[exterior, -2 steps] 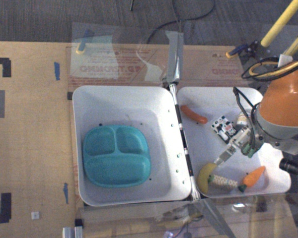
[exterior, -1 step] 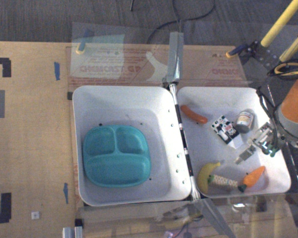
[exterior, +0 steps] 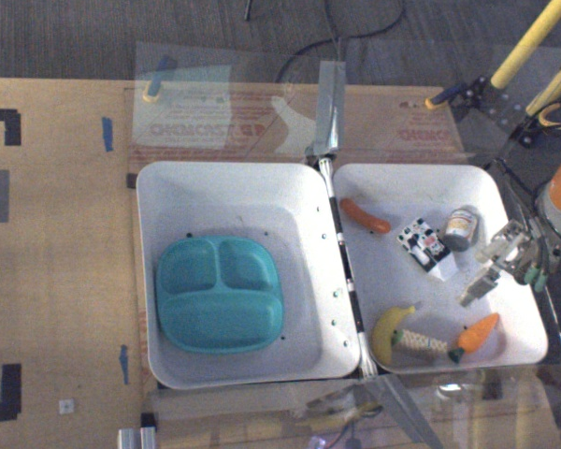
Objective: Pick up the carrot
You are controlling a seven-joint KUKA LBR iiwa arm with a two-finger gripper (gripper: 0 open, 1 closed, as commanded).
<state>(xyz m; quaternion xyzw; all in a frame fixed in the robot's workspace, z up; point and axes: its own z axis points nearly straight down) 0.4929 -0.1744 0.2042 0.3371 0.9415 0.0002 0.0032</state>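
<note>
Camera view shows the right bin (exterior: 524, 204), and at its near edge lie the carrot (exterior: 478, 333), a banana (exterior: 389, 333) and a speckled stick (exterior: 421, 342) between them. Just past the carrot, the gripper (exterior: 497, 267) hangs over the bin's right side with its fingers a little apart and nothing held between them. Farther back sit a black-and-white box (exterior: 424, 242), a small can (exterior: 459, 228) and a hot dog (exterior: 366, 215), while the left bin (exterior: 168, 195) holds a teal plate (exterior: 220, 294).

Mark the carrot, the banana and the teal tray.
carrot (exterior: 481, 331): camera view, middle of its orange body.
banana (exterior: 387, 332): camera view, its yellow curve.
teal tray (exterior: 219, 318): camera view, near rim.
</note>
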